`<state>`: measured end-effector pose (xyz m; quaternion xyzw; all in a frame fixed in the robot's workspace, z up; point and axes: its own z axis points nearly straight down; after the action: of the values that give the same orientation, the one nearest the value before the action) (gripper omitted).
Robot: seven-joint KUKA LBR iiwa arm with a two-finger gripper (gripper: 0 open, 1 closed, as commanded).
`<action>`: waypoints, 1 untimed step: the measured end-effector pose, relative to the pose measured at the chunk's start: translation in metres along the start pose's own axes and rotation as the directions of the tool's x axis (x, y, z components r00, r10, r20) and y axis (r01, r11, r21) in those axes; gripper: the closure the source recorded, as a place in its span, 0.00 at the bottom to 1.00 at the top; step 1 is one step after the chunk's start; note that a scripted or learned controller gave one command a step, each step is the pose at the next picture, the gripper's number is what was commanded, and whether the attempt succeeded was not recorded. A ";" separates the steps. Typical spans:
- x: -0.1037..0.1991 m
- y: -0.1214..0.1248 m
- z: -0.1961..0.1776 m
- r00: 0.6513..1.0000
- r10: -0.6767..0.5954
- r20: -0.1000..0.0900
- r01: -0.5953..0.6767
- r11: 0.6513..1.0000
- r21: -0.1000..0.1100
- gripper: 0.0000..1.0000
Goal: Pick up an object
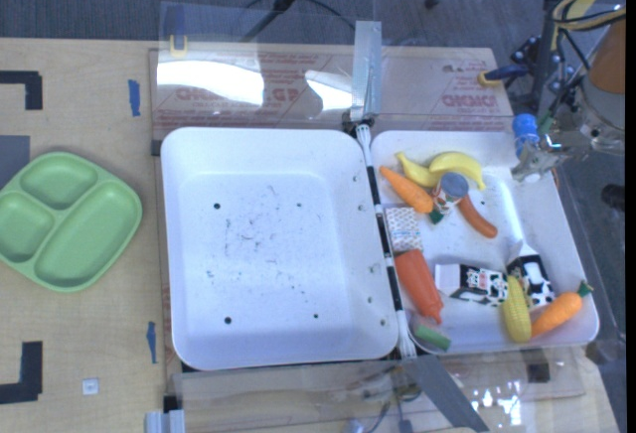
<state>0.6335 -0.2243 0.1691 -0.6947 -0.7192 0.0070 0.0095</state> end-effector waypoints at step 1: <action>0.083 0.001 -0.049 0.994 0.114 0.001 -0.114 0.993 -0.023 1.00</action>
<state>0.6327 -0.1416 0.2180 -0.7346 -0.6785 0.0002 0.0003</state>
